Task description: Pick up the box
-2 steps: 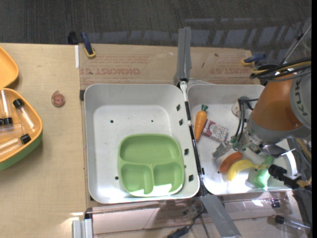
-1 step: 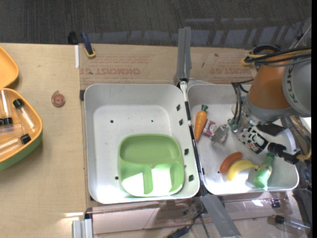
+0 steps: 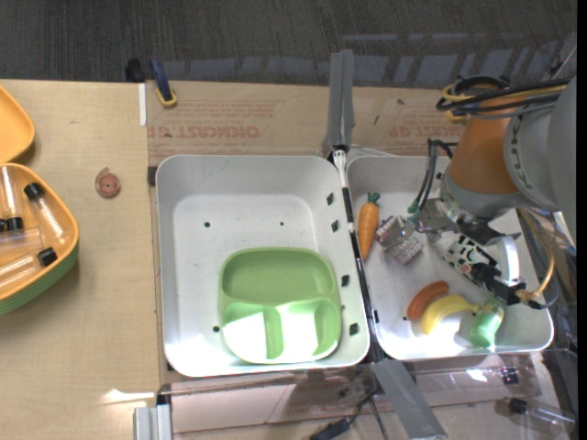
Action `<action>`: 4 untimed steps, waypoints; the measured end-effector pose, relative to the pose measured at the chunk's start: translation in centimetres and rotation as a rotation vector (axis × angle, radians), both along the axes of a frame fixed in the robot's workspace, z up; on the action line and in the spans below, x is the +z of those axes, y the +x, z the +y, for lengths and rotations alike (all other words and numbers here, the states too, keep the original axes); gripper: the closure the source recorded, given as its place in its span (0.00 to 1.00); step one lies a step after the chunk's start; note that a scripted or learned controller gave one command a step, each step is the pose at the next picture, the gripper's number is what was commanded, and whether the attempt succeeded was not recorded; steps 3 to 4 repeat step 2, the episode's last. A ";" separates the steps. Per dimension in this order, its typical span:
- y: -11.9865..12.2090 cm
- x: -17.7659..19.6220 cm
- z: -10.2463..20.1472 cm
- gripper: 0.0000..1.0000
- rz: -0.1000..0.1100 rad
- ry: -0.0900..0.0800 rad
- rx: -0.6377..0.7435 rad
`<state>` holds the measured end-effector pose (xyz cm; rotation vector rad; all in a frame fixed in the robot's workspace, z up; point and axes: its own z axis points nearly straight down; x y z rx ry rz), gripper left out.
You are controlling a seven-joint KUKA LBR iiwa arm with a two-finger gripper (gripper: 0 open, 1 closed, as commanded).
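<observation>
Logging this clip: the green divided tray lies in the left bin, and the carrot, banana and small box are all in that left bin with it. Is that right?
Not quite. The green divided tray does lie in the left bin, but the carrot, banana and small box are in the right bin, as the camera view shows.

We see the box (image 3: 401, 238) as a small carton with a busy grey, white and reddish print, lying tilted on the floor of the right bin (image 3: 394, 339), near that bin's left wall, just right of a carrot (image 3: 367, 226).
</observation>
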<state>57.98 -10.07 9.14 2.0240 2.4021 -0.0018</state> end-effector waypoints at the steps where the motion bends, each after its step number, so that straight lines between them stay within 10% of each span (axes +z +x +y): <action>1: 0.0 0.9 -0.1 1.00 0.001 -0.001 0.002; 2: 0.7 16.8 1.0 1.00 0.002 -0.001 -0.098; 4: 0.7 16.8 1.0 1.00 0.002 -0.001 -0.098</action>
